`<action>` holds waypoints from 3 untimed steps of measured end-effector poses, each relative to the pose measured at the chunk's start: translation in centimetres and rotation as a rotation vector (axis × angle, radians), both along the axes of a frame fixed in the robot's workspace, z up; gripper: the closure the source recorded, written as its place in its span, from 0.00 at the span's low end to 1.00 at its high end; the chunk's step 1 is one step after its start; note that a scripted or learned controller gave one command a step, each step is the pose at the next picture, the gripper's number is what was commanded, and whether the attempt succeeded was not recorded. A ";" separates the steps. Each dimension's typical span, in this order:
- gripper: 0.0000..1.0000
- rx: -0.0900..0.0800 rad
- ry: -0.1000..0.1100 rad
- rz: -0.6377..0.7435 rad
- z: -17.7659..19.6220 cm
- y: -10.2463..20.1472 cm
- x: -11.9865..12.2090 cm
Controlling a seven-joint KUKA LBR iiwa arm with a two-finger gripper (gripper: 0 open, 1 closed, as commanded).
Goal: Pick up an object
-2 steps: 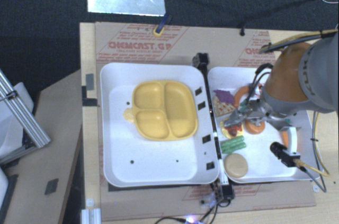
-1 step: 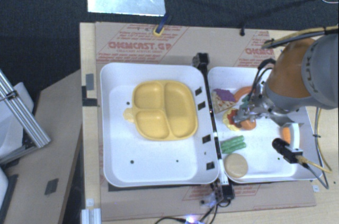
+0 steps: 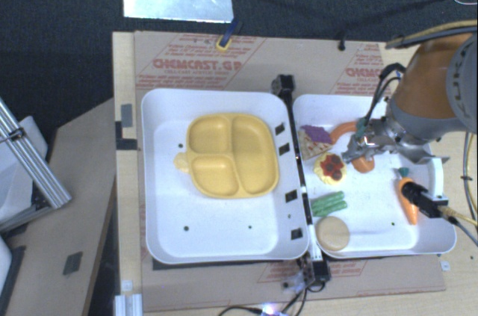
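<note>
The right bin holds several toy foods. My gripper hangs over its middle, just above a small orange ball and right of a yellow piece with red spots. A purple piece and a curved orange piece lie to the gripper's upper left. Near the bin's front lie a green bean pod and a tan round bun. An orange carrot rests by the right wall.
The left bin bears a yellow divided plate. A black divider runs between the bins. The arm's grey and orange body hangs over the right bin's far right corner.
</note>
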State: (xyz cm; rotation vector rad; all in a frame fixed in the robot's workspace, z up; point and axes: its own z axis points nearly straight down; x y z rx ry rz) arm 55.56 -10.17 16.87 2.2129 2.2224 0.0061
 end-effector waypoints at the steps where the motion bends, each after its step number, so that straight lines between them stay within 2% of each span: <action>1: 1.00 0.000 0.000 0.001 5.4 0.0 0.2; 3: 1.00 0.003 0.003 0.006 3.9 9.7 5.2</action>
